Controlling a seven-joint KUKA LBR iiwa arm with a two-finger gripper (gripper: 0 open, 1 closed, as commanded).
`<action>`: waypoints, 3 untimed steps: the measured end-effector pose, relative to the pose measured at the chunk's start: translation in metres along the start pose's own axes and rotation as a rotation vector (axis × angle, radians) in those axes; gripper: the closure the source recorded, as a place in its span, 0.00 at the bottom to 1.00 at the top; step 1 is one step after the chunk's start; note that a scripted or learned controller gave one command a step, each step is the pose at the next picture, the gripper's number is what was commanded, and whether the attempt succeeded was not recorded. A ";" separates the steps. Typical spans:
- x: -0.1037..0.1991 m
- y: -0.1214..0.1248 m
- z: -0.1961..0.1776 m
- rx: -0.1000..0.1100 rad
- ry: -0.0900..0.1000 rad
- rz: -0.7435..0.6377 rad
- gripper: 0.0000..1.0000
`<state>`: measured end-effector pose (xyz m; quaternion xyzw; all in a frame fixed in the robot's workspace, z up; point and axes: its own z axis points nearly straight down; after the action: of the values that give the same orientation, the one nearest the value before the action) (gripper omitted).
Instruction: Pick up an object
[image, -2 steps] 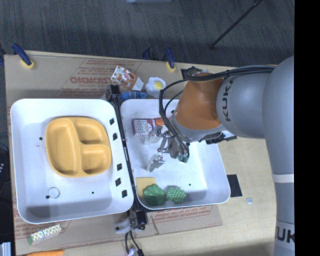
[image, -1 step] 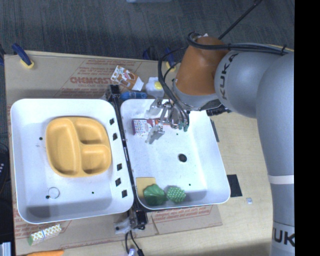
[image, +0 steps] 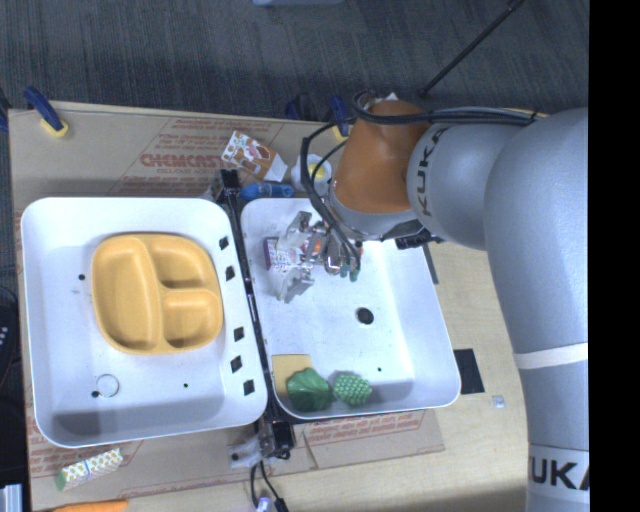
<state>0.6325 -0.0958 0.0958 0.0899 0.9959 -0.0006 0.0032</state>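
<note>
Looking into the right bin (image: 440, 330), which things are there to pick up?

Three, bunched against its near wall. A dark green lump (image: 308, 389) touches a paler green knobbly ball (image: 351, 387) on its right. A flat yellow piece (image: 290, 365) lies partly under the lump, towards the bin's near-left corner.

And the gripper (image: 310, 262)?

It hangs over the far-left part of the same bin, well apart from that cluster. I cannot tell whether it is open or closed, because the metal parts blur together at this slant.

Is anything close to it?

A small pale thing with red marks (image: 277, 252) sits just beside it, on the side of the wall between the bins. Whether it is gripped or merely lies on the floor, I cannot tell. A dark round spot (image: 365, 317) shows on the white floor, between the gripper and the green things.

What about the arm (image: 500, 190)?

It is grey and reaches in from the right, its orange band (image: 375, 165) over the bin's far edge.

And further out?

The left bin (image: 40, 300) holds a yellow divided tray (image: 155, 292), lying flat towards its far side. Both bins rest on brown printed cardboard (image: 150, 150). A small printed packet (image: 245, 152) lies on it beyond the bins, and a blue clip (image: 45, 112) sits at its far-left corner.
</note>
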 end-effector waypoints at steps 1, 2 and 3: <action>0.065 -0.010 -0.002 -0.002 -0.009 -0.080 0.00; 0.112 -0.020 -0.009 -0.001 0.009 -0.108 0.00; 0.024 -0.004 -0.001 -0.001 -0.003 -0.300 0.00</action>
<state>0.6079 -0.0952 0.0963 -0.0598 0.9982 -0.0006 0.0047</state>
